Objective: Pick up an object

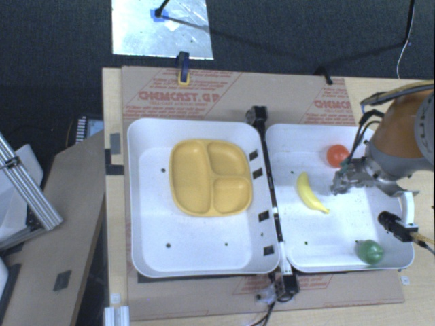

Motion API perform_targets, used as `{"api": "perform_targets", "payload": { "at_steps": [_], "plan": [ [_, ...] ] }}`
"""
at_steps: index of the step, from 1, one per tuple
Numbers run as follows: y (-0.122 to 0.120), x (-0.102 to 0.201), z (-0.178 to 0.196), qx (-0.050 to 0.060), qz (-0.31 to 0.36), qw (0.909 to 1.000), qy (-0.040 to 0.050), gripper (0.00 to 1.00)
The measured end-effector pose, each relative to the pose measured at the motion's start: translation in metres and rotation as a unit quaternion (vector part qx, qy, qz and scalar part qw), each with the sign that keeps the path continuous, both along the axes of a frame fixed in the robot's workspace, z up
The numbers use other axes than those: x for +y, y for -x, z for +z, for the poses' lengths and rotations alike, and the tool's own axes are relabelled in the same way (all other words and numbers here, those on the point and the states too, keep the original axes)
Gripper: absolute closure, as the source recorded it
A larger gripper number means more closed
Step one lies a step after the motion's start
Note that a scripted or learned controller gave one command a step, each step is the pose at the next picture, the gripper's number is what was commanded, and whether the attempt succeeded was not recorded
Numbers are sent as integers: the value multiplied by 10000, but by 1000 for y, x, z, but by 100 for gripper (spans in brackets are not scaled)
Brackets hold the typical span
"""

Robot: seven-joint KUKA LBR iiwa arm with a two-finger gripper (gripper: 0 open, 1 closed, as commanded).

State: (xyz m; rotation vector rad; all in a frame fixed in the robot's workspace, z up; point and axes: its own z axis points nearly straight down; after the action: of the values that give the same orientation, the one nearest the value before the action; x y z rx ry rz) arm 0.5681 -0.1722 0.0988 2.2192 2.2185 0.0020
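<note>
Below, the tan cardboard-covered surface [224, 90] carries two shallow white plastic bins set side by side. Resting in the left bin [149, 250] is a yellow plastic plate with three compartments [209, 176], lying flat near the bin's middle. Three pieces of toy fruit lie in the right bin [319, 253]: a small curved yellow banana [311, 193] near its centre, a round orange-red fruit [337, 155] towards the far side, and a round green fruit [370, 251] in the near right corner. From the right edge the grey arm with its orange band [401, 138] reaches over this bin. Its metal two-finger tool [342, 183] hangs low just right of the banana and just beneath the orange-red fruit in the view; nothing can be seen between its tips, and whether they are apart or together cannot be told from this angle. The banana lies apart from the tool, and the green fruit sits well away from both.
</note>
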Motion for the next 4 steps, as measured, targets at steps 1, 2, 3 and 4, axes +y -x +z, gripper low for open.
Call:
{"api": "perform_targets", "payload": {
  "at_steps": [1, 2, 3, 4],
  "plan": [
    [2, -10, 54, -16, -4, 10000, 5, 100],
    [-10, -14, 105, -20, 23, 10000, 5, 100],
    [-11, -12, 170, -28, 29, 10000, 6, 100],
    [-12, 43, 155, 10, 49, 10000, -16, 100]
  ]
}}
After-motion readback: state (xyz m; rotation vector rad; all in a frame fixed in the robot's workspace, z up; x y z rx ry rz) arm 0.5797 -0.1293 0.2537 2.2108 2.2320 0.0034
